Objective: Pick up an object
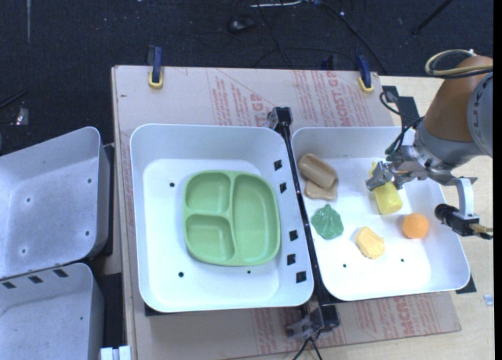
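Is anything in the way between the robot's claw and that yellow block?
Nothing visible is in the way. The gripper is right at the top of the yellow block in the right bin. The orange ball and brown bread toy sit off to the sides.

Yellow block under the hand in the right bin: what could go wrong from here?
1. The hand sits at the upper edge of the yellow block, not over its middle, so a grasp may slip or just nudge it.
2. The orange ball lies close beside the block; a push could send it rolling.
3. The block lies near the right bin's far side, where the arm has little room.
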Controlling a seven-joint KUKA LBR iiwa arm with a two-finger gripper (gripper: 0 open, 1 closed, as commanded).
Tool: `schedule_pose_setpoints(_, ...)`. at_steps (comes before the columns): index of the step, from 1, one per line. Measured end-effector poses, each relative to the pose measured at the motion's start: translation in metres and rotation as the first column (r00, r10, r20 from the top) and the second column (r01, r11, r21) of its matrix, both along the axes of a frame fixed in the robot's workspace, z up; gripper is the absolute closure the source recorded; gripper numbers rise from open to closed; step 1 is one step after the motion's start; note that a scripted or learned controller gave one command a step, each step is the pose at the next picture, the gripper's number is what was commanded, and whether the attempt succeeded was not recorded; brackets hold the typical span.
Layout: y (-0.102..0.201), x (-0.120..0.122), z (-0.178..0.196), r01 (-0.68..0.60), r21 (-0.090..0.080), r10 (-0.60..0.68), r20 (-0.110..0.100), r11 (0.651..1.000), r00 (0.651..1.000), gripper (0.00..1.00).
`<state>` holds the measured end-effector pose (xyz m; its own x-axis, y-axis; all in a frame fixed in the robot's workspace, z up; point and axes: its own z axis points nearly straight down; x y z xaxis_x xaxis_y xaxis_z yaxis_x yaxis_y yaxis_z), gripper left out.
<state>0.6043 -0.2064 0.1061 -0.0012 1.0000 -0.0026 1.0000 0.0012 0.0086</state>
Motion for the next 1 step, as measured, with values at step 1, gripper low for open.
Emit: schedule_pose_setpoints(1, 0.0022, -0.0044, 0.0605, -0.001, 0.002, 0.001, -0.007, 1.000, 1.000, 1.00)
